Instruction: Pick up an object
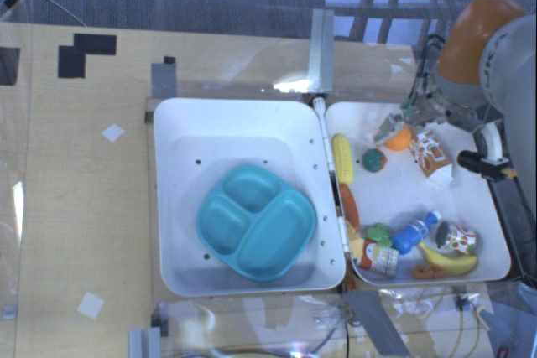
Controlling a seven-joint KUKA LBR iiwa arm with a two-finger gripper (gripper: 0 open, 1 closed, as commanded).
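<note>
So the orange thing (400, 138) at the back of the right bin (491, 210) looks like the target. It sits right at the tip of the gripper (394, 128), touching or nearly so, but I can't tell how the jaws stand or whether anything's actually between them. I'd call the pick not done yet: the orange seems to rest on the bin floor, so the close and lift are left.

Just beside it are a green ball (373, 160) and a small carton (430, 153). The corn (341, 158) lies along the left wall, and the banana (447, 261), blue bottle (415, 234) and a can (382, 259) crowd the front. The left bin (180, 180) has the teal plate (256, 220), untouched.
</note>
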